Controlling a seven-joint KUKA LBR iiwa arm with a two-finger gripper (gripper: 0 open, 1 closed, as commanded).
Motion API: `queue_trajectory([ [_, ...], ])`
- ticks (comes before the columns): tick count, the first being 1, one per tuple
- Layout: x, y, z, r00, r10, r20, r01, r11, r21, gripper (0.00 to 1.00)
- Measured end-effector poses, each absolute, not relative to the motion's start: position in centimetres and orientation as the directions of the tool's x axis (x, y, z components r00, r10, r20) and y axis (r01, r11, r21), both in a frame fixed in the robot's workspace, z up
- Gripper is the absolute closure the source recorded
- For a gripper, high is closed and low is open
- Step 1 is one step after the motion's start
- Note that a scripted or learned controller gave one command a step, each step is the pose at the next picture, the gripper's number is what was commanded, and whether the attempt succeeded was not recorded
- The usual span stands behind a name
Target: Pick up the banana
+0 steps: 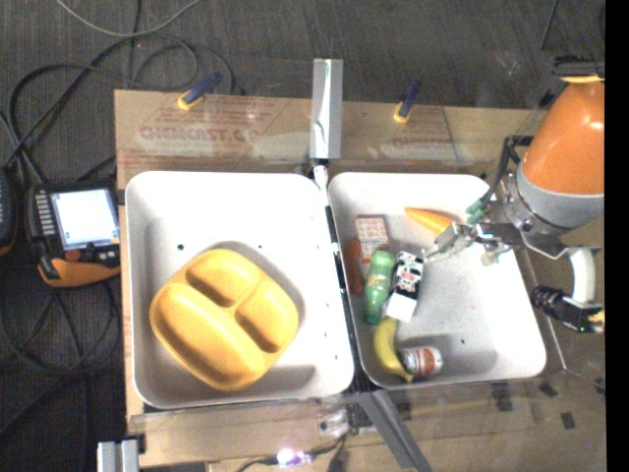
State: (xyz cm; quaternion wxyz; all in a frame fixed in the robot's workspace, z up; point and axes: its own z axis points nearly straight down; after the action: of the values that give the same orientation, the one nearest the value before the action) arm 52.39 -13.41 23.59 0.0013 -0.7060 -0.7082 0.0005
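Yellow and curved, the banana [386, 348] lies near the front of the right bin [491, 347], just left of a small red and silver can [424, 362] that rests on its side and seems to touch the banana's near end. Just beyond the banana stands a cluster: a green bottle [376, 285] lying lengthwise, a black and white carton [405, 285] on its right, and a small pink patterned packet [371, 229] farther back. A slim reddish stick-like item [353, 260] lies along the bin's left wall. An orange carrot-shaped piece [429, 218] sits toward the far side.

From the right, the grey arm with its orange band [568, 146] reaches over the right bin's far right part. Its gripper [450, 239] hovers just beside the carrot-shaped piece, well apart from the banana, fingers slightly spread and nothing visibly between them.

On the left, a second white bin [147, 264] holds a yellow divided tray [224, 317].
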Motion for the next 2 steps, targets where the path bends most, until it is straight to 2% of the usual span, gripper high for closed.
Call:
queue_trajectory([
  [1, 51.5, -5.3, 18.3, -0.382, 0.924, 0.002, 0.924, 0.382, -0.001, 0.00],
  [2, 48.9, 7.4, 18.3, -0.523, 0.853, 0.002, 0.853, 0.523, -0.003, 0.00],
])
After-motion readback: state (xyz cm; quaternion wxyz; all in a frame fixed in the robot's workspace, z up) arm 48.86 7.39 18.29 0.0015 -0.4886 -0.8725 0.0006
